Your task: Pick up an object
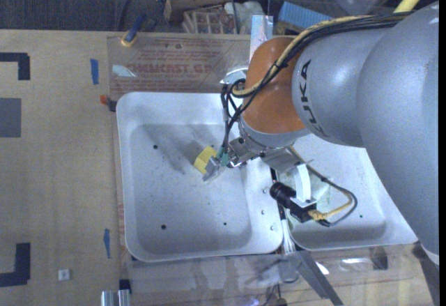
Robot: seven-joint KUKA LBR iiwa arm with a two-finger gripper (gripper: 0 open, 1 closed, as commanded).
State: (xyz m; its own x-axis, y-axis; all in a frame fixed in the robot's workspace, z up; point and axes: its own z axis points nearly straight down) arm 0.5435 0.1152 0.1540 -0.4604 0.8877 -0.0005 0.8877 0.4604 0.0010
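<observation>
Left bin [174, 217]: white, shallow, rounded corners, near-square. Yellow block [204, 160] lies on its floor close to centre, a shade toward 12 o'clock. It is well apart from every wall.

Gripper [224, 157] sits at the block's 3 o'clock, tip right against or just beside it; contact cannot be made out. Jaw state: cannot tell, since the wrist body hides it. The block shows beside the tip, not clearly between anything, so no hold is noted.

Arm [369, 54] comes in from 3 o'clock. It covers the left bin's 2 o'clock corner and most of the right bin [352, 231]. Orange band [275, 88] hangs over the shared wall between the bins.

Open room: bare floor runs from the block toward 9, 7 and 6 o'clock. It is broken only by three dark specks [163, 227] near the 10, 7 and 5 o'clock parts of the floor. A faint grey shadow lies at the block's 10 o'clock.

Edges: the left bin's rim is fully visible along 9 and 6 o'clock. The rim at 12 o'clock is visible up to the arm. Bench [56, 158] is bare wood at 9 o'clock of the bins, with blue tape marks [94, 71].
</observation>
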